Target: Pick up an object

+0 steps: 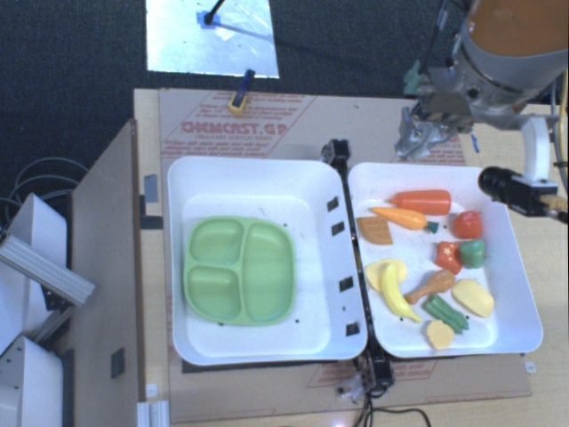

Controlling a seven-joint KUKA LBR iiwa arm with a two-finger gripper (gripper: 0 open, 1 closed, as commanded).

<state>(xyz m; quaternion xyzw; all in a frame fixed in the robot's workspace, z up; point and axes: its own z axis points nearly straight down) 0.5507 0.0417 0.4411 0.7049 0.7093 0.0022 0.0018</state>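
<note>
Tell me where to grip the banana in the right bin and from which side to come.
Grip the banana across its thick middle, coming straight down from above. It lies flat and curved, with the drumstick close on its right, so set the fingers across its narrow width, probably clear of that neighbour.

Grey arm (507, 65), orange band (516, 12)

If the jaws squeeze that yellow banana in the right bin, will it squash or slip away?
Probably no squashing: the banana has a smooth, even sheen like moulded plastic, so it looks stiff and light. Its curved, glossy skin might slide out of a narrow pinch. It lies touching the drumstick, so a push would likely nudge that too.
</note>
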